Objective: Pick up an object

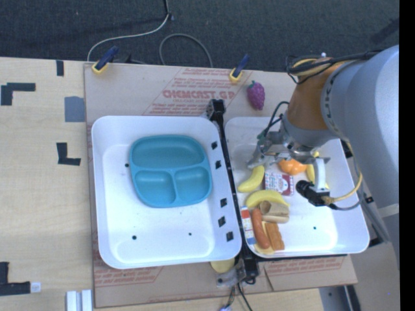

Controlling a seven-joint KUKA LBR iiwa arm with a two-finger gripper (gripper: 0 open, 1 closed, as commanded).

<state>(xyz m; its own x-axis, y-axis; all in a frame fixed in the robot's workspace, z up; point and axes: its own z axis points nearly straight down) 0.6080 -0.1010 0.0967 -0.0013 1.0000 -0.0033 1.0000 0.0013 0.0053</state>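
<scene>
The gripper [277, 153] hangs low over the far-left part of the right bin [337, 235], the grey arm with its orange band reaching in from the right, and I cannot tell from this slanted view how the tool itself is set, since the wrist body covers its tips. The likeliest target, a yellow banana [251, 179], lies just near and a little left of the tool, its long axis running on a slant from near-left to far-right, so the coming move probably turns on a short drop toward the near side with the tool turned across that axis. It looks smooth, curved and plump, a plastic toy by its sheen. Crowded beside it are a second banana [266, 199], a small red and white carton [279, 183], an orange piece [292, 166] and carrot-like sticks [267, 233]. The left bin [110, 238] holds a blue divided plate [171, 170]; purple grapes [256, 94] sit on the board beyond
</scene>
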